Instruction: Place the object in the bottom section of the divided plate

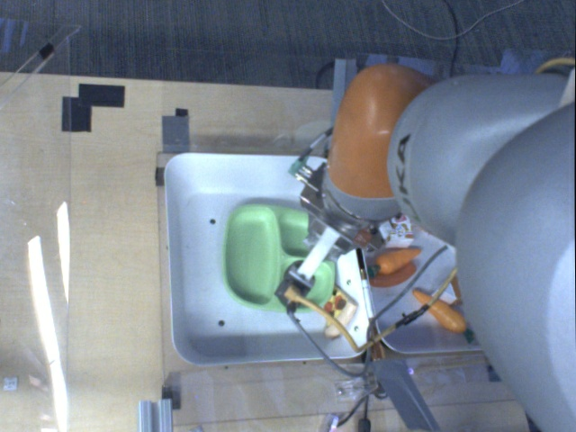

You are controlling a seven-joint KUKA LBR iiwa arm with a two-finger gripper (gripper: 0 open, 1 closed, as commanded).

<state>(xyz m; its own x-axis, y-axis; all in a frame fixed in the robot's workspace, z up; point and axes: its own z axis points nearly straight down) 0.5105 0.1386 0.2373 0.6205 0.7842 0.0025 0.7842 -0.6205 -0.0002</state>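
A light green divided plate [256, 255] lies in the middle of the left white bin [193, 241], with one large section on its left and smaller ones on its right. My gripper [345, 313] hangs low over the bin's right part, just off the plate's lower right rim. The grey arm and its orange band cover the plate's right side. A small red-brown and yellowish object [336, 310] sits right at the gripper; whether it is held is unclear.
In the right bin [423, 336], mostly hidden under the arm, lie an orange carrot-shaped piece [396, 261], a second orange piece [443, 313] and a white packet with red print [400, 232]. The divider between the bins runs under the gripper.
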